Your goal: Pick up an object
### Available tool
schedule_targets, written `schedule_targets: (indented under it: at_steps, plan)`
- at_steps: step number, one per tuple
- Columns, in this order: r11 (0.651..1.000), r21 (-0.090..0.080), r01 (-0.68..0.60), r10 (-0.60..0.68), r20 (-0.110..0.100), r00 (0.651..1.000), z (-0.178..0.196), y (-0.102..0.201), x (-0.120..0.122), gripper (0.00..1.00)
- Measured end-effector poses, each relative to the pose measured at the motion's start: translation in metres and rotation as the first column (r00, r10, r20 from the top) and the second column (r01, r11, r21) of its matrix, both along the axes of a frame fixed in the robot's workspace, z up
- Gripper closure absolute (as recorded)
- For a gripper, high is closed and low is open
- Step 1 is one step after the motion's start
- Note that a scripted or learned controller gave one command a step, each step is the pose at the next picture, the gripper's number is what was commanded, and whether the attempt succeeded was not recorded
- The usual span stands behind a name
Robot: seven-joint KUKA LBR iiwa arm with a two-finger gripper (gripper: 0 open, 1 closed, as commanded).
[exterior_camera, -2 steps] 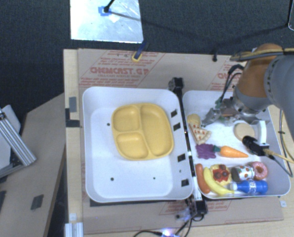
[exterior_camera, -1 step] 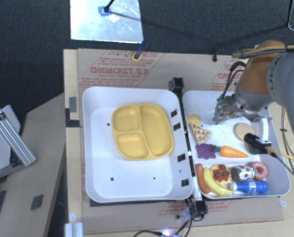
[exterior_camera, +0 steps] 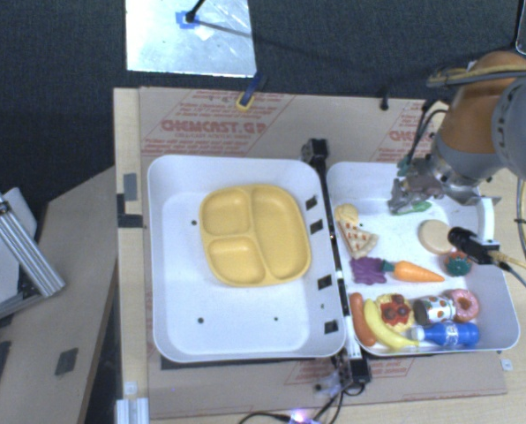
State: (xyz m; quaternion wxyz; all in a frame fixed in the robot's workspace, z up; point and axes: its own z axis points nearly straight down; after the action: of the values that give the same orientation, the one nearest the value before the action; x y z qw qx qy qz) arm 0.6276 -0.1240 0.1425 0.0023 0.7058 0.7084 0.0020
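pincer [exterior_camera: 410,199] state: cannot tell | carrot [exterior_camera: 412,271] lies flat, tip pointing right

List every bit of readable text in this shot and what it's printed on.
"CHEMCAST" followed by what looks like "GP": red print on the brown board under the bins, above the left bin.
More red print on the same board near the arm and along its front edge: too blurred or covered to read.
No readable text on the toy food or the yellow tray.

Dark carpet [exterior_camera: 51,78], tan bench [exterior_camera: 86,237]
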Motion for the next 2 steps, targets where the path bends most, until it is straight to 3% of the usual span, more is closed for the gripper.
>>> schedule_targets:
  at_steps: [2]
  plan:
    - [1.000,-0.001,-0.001,0.001,0.001,1.000,0.085,-0.006,0.007,1.00]
